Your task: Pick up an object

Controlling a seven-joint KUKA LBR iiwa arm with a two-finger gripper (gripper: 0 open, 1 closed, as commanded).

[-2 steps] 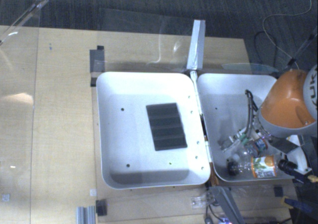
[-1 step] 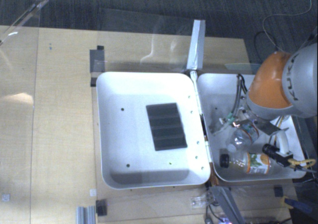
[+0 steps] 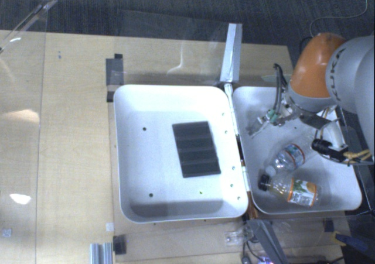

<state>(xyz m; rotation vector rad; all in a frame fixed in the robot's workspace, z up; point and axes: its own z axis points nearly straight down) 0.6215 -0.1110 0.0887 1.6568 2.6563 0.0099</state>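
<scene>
My gripper (image 3: 265, 121) hangs over the upper left part of the right bin (image 3: 255, 157), below the orange band of the arm (image 3: 313, 72). Nothing can be seen in its grip. A small clear plastic bottle (image 3: 287, 158) lies in the right bin, below and to the right of the gripper. Just under it lies a bottle with amber liquid, a label and a dark cap (image 3: 292, 189), on its side along the bin's front wall. A black ribbed rectangular pad (image 3: 196, 148) lies flat in the middle of the left bin (image 3: 140, 175).
A metal divider post (image 3: 230, 58) stands between the bins at the back. Cables and a yellow-black connector (image 3: 337, 150) run along the arm at the right bin's right side. Clear plastic panels lie across the wooden bench (image 3: 58, 140) to the left.
</scene>
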